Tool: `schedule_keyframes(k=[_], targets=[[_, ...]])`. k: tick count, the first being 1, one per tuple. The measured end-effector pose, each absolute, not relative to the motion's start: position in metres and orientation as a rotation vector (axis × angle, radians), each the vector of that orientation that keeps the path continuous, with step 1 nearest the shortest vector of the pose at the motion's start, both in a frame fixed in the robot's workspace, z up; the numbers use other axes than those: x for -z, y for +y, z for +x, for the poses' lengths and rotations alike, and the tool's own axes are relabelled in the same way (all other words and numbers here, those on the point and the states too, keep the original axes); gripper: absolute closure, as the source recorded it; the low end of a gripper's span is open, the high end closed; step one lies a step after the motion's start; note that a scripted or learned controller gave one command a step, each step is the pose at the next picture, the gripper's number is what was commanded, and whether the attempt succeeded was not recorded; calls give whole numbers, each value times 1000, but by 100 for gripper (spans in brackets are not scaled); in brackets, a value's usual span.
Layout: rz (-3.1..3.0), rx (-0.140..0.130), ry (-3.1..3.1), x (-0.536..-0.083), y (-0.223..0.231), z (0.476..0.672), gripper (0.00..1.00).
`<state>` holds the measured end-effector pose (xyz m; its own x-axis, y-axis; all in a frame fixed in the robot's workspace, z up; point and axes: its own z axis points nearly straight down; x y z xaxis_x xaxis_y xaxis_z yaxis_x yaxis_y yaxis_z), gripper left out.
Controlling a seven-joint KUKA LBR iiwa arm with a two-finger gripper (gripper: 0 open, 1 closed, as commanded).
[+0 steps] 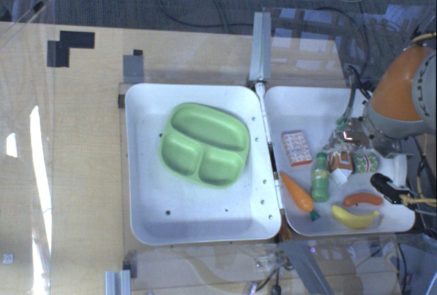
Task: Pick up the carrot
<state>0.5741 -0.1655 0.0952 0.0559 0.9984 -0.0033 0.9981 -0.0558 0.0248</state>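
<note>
1. Tool [346, 138]: seen at the end of the grey arm with the orange band, low over the right-hand white bin [300, 99]. Its tip is small and tangled with clutter; I cannot tell how it is set, and nothing can be seen pinched in it.
2. Carrot [298, 192]: lies on the bin floor, to the camera-left of the tool and nearer the front rim, hard against the wall shared with the other bin. It is apart from the tool.
3. Long axis of the carrot: slanted, the narrow end up toward the divider, the fat end with its green stub down toward the front rim.
4. Between tool and carrot: a green bottle [320, 177] stands just beside the carrot on the tool's side.
5. Near the tool: a small can [365, 162] and a red-patterned box [296, 147].
6. Farther front of the tool: a banana [354, 217] and a sausage [363, 199].
7. Judgement: the move turns on crossing leftward and forward past the bottle, then closing across the slant.
</note>
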Motion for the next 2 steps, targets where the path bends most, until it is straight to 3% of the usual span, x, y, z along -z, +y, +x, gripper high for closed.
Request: schedule_keyframes(k=[1, 2], targets=[[1787, -16, 2554, -95, -142, 597, 100], [2210, -12, 2210, -93, -206, 622, 100]])
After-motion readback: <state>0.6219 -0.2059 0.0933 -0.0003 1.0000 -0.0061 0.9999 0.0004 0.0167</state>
